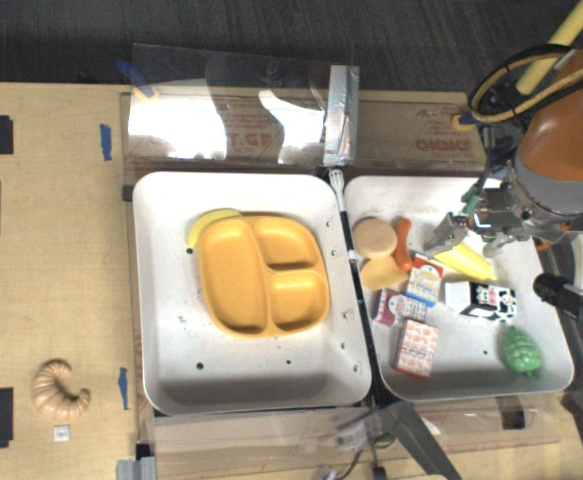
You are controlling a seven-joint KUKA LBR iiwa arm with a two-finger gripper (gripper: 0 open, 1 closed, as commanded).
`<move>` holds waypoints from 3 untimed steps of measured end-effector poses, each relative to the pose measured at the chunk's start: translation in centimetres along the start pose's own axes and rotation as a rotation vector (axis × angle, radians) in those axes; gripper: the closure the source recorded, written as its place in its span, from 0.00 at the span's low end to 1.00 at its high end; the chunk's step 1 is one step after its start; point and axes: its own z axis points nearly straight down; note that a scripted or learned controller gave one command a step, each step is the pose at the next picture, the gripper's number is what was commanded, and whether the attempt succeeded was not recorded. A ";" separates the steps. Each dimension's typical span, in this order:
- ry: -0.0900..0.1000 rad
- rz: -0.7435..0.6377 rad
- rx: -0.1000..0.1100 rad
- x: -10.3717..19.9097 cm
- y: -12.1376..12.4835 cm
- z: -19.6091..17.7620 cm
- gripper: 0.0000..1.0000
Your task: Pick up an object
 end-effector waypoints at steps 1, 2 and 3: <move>-0.009 -0.476 -0.016 -4.0 1.7 12.9 0.00; -0.008 -0.376 -0.017 -1.9 6.9 13.7 0.00; -0.003 -0.198 -0.004 -0.1 12.3 14.4 0.00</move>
